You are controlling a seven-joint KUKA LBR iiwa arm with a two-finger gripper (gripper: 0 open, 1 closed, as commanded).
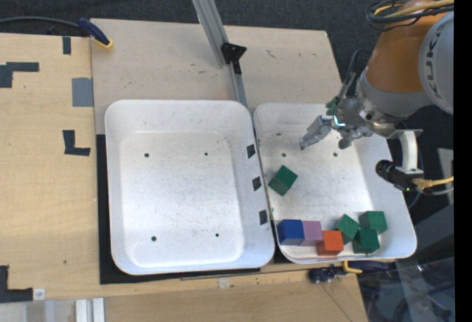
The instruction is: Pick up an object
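My gripper point(327, 138) hangs over the upper part of the right bin point(295, 118), its two fingers spread apart with nothing between them. A lone green block point(282, 180) lies tilted in the bin's middle left, below and left of the fingertips. Along the bin's near edge sits a cluster: a blue block point(290, 231), a lilac block point(312, 231), an orange block point(332, 241) and three green blocks point(363, 229).
The left bin point(181, 184) lies beside the right one. A metal pole point(210, 11) slants from the top down to the gap between the bins. Cables and a black fitting point(394, 173) hang at the right bin's right rim.
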